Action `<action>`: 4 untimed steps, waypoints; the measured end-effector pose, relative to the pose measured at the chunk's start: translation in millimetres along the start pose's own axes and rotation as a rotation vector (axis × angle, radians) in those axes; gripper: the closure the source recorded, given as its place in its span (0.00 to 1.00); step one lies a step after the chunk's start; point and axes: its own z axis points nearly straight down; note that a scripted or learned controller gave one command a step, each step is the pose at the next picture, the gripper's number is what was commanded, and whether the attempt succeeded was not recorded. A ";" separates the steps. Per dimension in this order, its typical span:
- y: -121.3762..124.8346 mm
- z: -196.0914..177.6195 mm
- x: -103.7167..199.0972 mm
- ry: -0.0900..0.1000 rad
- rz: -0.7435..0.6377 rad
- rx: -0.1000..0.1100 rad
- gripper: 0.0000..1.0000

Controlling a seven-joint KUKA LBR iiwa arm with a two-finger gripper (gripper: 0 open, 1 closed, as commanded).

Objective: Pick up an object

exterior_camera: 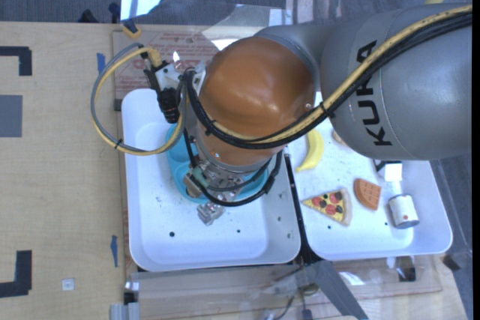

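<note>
While the arm (315, 94) leans in from the right over the left bin (150, 236), its gripper (208, 212) hangs low above that bin's floor, just beside a blue plate-like thing (180, 161) mostly hidden under the wrist. Whether the tool is apart or together, I cannot tell, and nothing is visibly held. The right bin (427, 236) holds a pizza slice (330, 204), a banana (313, 150), a biscuit-like piece (367, 192) and a small can (403, 210). This looks like the reaching step; next likely comes settling squarely on the blue thing before closing.
</note>
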 end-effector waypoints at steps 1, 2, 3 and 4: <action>-0.1 14.1 0.4 0.000 0.330 0.002 1.00; -2.3 2.6 -1.9 -0.003 0.329 0.010 1.00; -4.2 -8.1 -4.3 -0.007 0.329 0.016 1.00; -6.3 -19.0 -6.9 -0.011 0.329 0.023 1.00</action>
